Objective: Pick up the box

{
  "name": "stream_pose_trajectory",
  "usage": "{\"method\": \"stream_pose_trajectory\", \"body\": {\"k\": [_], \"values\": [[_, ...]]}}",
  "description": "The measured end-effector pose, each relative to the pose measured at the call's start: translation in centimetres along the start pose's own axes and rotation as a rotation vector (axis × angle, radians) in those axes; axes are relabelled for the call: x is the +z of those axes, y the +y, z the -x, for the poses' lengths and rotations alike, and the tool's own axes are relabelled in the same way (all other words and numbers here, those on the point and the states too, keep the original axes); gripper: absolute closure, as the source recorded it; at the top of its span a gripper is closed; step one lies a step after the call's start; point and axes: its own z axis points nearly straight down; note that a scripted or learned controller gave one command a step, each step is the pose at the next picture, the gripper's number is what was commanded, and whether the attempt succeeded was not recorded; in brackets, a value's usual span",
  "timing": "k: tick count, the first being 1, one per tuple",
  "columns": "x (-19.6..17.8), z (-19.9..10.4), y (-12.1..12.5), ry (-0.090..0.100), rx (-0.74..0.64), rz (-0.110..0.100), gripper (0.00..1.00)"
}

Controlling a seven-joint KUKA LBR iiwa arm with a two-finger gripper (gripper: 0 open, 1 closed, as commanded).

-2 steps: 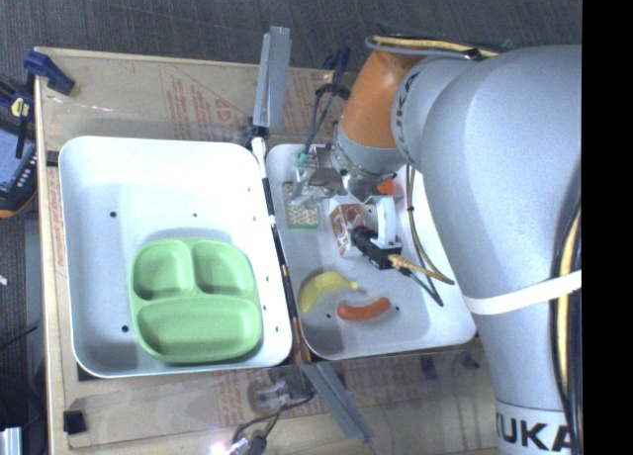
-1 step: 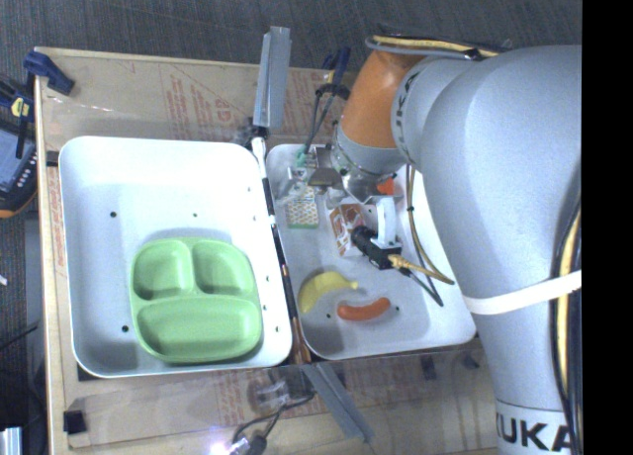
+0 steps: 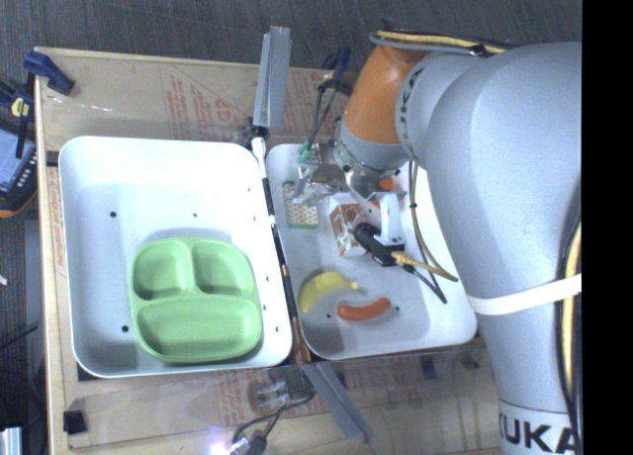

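Bench bearing two bins | claw hanging over right bin, grip state unclear | box lying just beside claw | banana and sausage lying nearer the camera than box

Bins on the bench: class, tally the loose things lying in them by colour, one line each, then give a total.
Green: 1, the divided tray
Yellow: 1, the banana
Red-orange: 1, the sausage
Brown and white: 1, the box
Green and white: 1, the packet
Total: 5

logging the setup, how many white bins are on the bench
2, side by side. The left bin holds a green tray. The right bin holds a banana, a sausage and a box, partly under the arm.
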Motion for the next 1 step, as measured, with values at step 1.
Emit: {"method": "stream_pose_trajectory", "body": {"k": [1], "values": [[0.0, -0.01, 0.0, 0.0, 0.0, 0.0, 0.0]]}}
